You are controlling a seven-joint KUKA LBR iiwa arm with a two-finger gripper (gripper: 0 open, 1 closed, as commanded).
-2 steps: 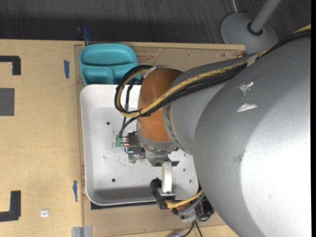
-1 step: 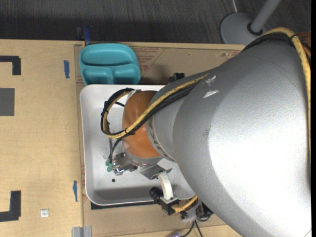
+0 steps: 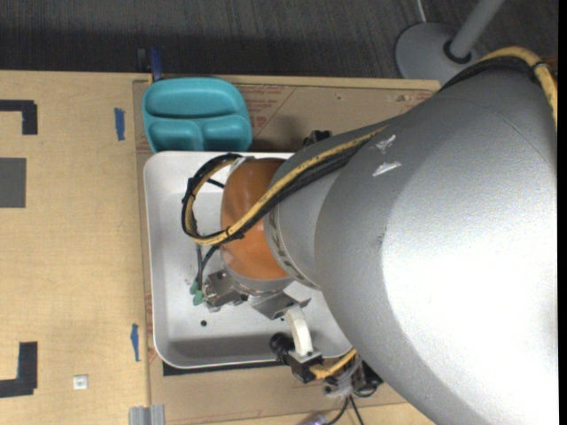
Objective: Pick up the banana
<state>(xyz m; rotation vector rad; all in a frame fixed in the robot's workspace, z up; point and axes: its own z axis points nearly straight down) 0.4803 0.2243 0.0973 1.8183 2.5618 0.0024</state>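
Note:
My grey arm with its orange band (image 3: 248, 228) reaches in from the right and covers much of the white bin (image 3: 173, 237). The gripper (image 3: 205, 296) hangs low over the bin's front left part, near the floor, with small green parts at its tip. The arm's bulk hides what lies below and to the right of it. A black cable (image 3: 190, 204) loops out from the wrist over the bin's left half.
A teal divided tray (image 3: 197, 113) stands just behind the bin's far edge. The bench (image 3: 71, 237) to the left is bare cardboard with black and blue tape marks. A grey stand base (image 3: 425, 50) sits at the back right.

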